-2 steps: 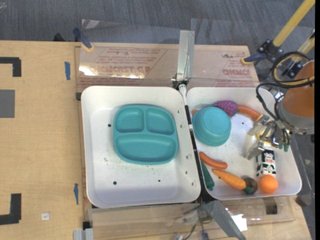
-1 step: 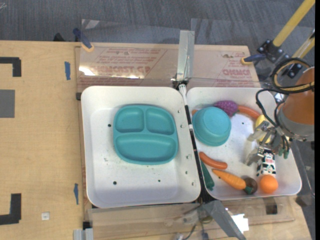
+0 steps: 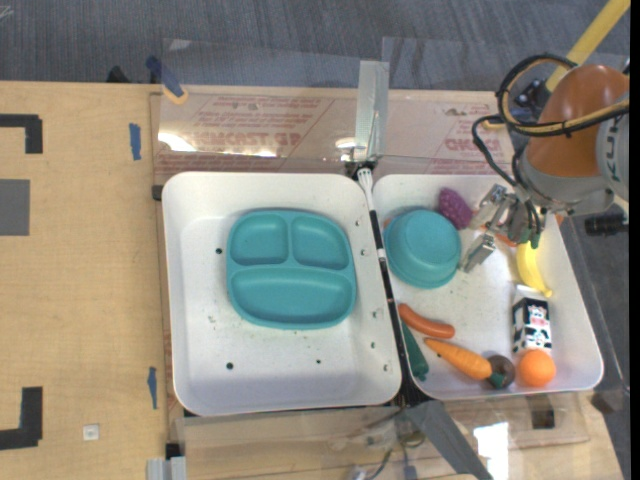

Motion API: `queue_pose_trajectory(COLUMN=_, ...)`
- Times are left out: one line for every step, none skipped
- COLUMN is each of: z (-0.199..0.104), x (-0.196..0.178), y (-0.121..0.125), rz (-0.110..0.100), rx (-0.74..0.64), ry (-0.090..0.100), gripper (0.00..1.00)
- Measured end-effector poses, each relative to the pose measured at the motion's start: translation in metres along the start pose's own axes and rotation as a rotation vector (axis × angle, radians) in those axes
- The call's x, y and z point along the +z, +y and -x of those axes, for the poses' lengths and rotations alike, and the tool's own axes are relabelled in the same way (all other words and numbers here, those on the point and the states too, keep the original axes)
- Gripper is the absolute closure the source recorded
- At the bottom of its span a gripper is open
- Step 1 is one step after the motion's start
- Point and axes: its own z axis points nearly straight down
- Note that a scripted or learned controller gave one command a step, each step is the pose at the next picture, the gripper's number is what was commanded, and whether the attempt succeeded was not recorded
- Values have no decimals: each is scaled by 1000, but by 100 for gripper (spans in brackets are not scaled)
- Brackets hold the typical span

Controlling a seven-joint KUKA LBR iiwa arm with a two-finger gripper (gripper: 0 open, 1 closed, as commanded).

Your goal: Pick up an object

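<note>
Teal plastic forms the bowl point(image 3: 424, 247), which sits against the left wall of the right bin point(image 3: 580, 313), near its far-left corner. The gripper point(image 3: 487, 230) hangs just beside the bowl's right rim, in the far half of that bin. Its fingers stand slightly apart with nothing between them, so no object is held.

Candidate objects lie around it. A purple grape bunch point(image 3: 455, 206) rests by the far wall, between the bowl and the gripper. A banana point(image 3: 530, 266) lies near the right wall. A small milk carton point(image 3: 533, 325) stands further toward the near edge, with an orange point(image 3: 537, 369) in the near-right corner. A carrot point(image 3: 460, 357) and a red pepper point(image 3: 426, 321) lie along the near-left part. The left bin point(image 3: 190, 298) carries a teal divided plate point(image 3: 292, 268).

Risks, as judged from this position:
- A descent here may strike the bowl rim and tip or push the bowl.
- The grapes sit close to both bowl and wall, so a finger may jam against either.
- The banana's curve may let it slip out of a narrow grasp.
</note>
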Motion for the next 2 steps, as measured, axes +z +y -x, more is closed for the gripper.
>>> queue_pose_trajectory(z=-46, x=1, y=-75, rz=4, rx=-30, ry=-6, gripper=0)
queue_pose_trajectory(z=-55, x=0, y=-68, rz=3, rx=-2, ry=-10, gripper=0)
